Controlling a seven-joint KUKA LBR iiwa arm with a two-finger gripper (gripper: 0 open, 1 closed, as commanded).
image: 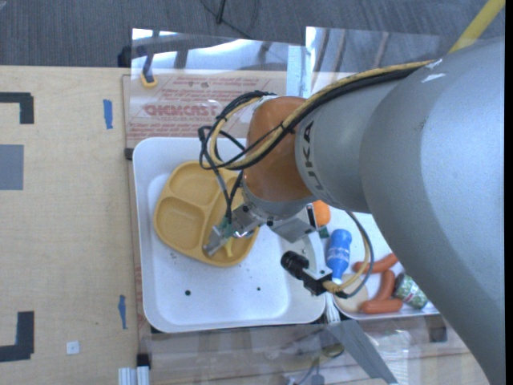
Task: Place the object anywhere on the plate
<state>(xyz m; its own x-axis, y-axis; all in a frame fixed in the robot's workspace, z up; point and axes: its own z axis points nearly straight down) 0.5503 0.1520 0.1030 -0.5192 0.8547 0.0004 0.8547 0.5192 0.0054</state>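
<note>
Yellow divided plate (186, 215), pincer (220, 241) perhaps touching

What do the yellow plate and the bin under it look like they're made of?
Yellow plate: probably moulded plastic, matte, with uniform colour and soft-edged raised dividers. White bin: likely plastic too, smooth with a slight sheen, rounded corners and a thin rim; sheet metal can't be ruled out.

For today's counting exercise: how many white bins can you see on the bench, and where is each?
2. The left bin holds the yellow plate, with the gripper over the plate's near edge. The right bin is mostly hidden behind the arm; more items may lie there.
</note>
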